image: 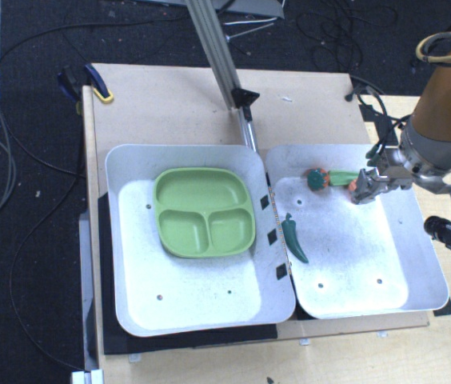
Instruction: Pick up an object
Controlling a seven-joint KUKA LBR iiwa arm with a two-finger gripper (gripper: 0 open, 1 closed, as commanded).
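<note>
In the right bin (369,282) a green pepper-shaped toy (293,240) lies near the left wall. A small toy with a green and orange head and a pale green stem (326,178) lies at the bin's far side. My gripper (363,189) hangs low over the far right part of this bin, just right of that toy's stem end. From this angle the finger gap is hidden. The grey arm with its orange band (447,94) rises behind it at the right edge.
The left bin (137,294) holds a green three-compartment plate (205,212). A slanted metal pole (217,42) stands behind the bins, its clamp above the seam between them. Black cables run at the right near the arm.
</note>
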